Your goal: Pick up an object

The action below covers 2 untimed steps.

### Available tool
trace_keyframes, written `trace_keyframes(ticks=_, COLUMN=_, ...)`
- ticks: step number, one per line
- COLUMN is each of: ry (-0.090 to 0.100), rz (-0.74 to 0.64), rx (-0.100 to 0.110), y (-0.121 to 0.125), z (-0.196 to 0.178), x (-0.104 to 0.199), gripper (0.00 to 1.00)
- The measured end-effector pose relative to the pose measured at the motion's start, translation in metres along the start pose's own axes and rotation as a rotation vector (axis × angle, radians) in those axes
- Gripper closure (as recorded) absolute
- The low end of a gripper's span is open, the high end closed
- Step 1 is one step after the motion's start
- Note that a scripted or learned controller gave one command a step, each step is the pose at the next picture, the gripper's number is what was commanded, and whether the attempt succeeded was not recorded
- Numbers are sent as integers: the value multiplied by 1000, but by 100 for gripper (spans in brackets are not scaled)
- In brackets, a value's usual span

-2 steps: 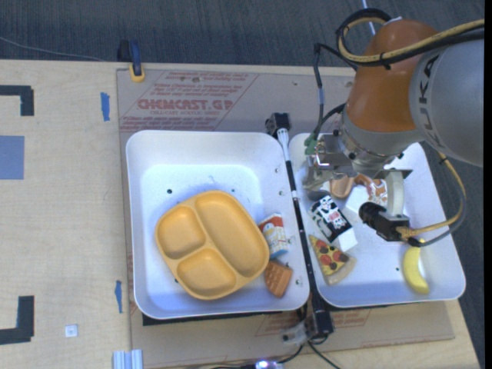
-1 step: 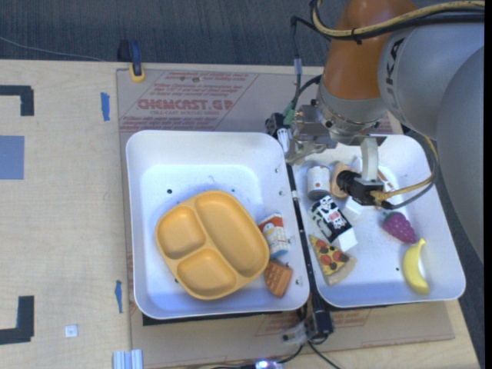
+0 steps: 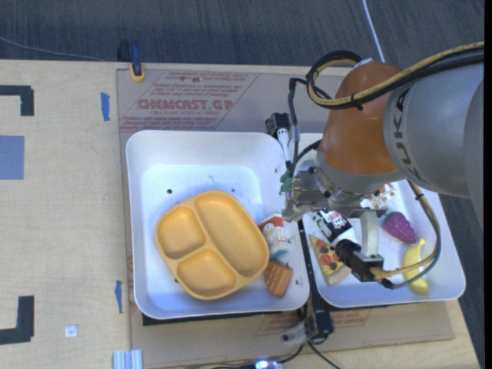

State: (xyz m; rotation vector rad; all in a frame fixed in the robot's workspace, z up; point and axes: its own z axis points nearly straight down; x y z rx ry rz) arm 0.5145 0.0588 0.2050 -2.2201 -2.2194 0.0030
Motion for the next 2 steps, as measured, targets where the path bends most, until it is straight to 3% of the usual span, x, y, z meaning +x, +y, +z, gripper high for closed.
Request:
trace_keyframes(ticks=1, ry=-1, rz=1, rx=-3, y=21, z=16, x=-3, gripper=100)
trace_keyframes(ticks=2, ry=1, rz=-1, rx=-1, y=-36, z=21, x=28, gripper=100)
